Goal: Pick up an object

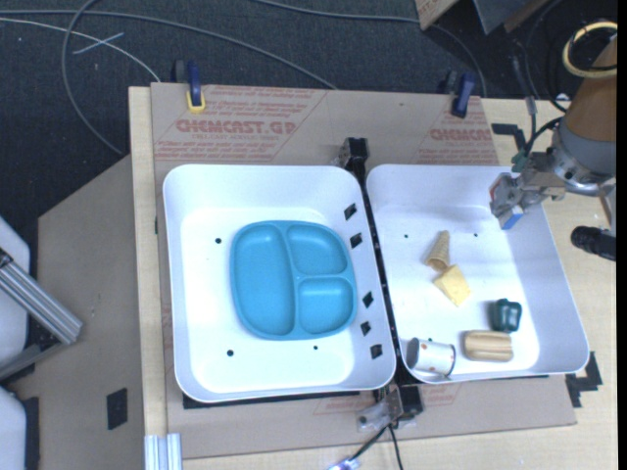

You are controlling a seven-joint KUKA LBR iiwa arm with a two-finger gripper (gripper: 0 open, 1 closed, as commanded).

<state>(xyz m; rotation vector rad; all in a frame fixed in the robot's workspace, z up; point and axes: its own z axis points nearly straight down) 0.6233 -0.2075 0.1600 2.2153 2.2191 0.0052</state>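
On a cardboard-topped bench (294, 116) over dark carpet, the right bin (549, 292) holds a metal cup (431, 356), bread roll (487, 346), green pepper (506, 313), cheese wedge (453, 285) and cone (438, 249); a blue divided plate (292, 278) fills the left bin (196, 262). At the far right, the gripper (509, 204) hovers, its grip impossible to tell.

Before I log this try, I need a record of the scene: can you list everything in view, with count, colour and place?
bins: two, white, side by side on the bench
plate: one, blue, three sections, in the left bin
cone: one, tan, right bin, middle
wedge: one, yellow, just below the cone
pepper: one, dark green, right bin, lower right
bread roll: one, tan, below the pepper
cup: one, white and silver, on its side, lower left corner of the right bin
clamps: two, blue, back edge of the board
cables: several, grey, on the floor behind
gripper: one, grey, above the right bin's upper right corner
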